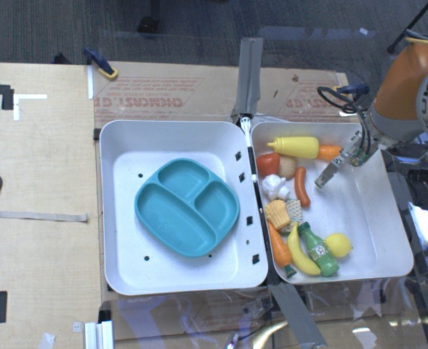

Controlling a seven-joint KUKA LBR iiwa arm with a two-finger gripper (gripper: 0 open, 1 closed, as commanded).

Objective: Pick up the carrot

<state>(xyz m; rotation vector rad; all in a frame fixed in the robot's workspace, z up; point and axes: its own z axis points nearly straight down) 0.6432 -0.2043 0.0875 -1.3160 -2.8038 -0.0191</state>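
The carrot (pixel 278 246) is a small orange cone with a green tip. It lies along the left wall of the right bin (pixel 373 217), near the front, pressed against a banana (pixel 301 251). My gripper (pixel 325 176) hangs over the upper middle of that bin, slanting down and left. It is well above and to the right of the carrot and apart from it. Its tip is close to a red sausage (pixel 301 186). I see nothing held in it.
A yellow mustard bottle (pixel 295 146), an orange piece (pixel 330 151), a tomato (pixel 268 163), garlic (pixel 274 187), a waffle (pixel 277 213), a green bottle (pixel 320 251) and a lemon (pixel 338 245) share the right bin. A blue divided plate (pixel 188 206) lies in the left bin (pixel 119 253).
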